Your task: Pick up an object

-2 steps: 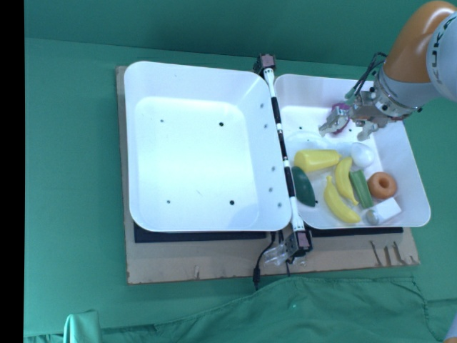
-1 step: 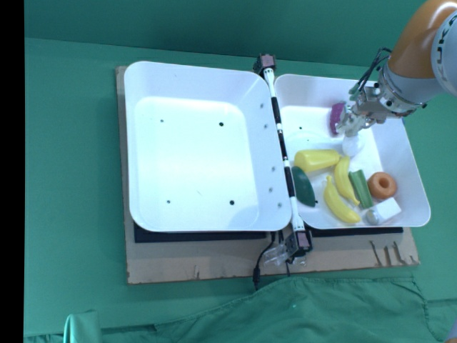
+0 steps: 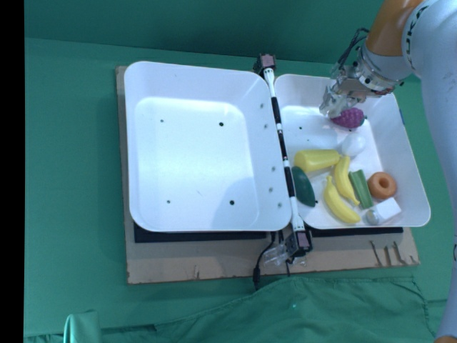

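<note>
My gripper (image 3: 337, 108) hangs low over the back of the right bin (image 3: 407, 156), its tips right beside a purple grape bunch (image 3: 349, 118). The grapes lie just to the right of the tips, touching or nearly so; nothing shows clearly between them. Below the grapes rest a white bulb-shaped object (image 3: 352, 143), a yellow wedge (image 3: 316, 160), two bananas (image 3: 341, 191), a green cucumber piece (image 3: 360, 189), an orange ring (image 3: 382, 185), a dark green leaf-shaped object (image 3: 303, 186) and a white block (image 3: 388, 209).
The left bin (image 3: 193, 148) lies beside the right one, split by a black-and-white rail (image 3: 280, 141). Both sit on a cardboard sheet (image 3: 214, 263) on the green bench. Green cloth is bunched at the front edge. The arm comes in from the upper right.
</note>
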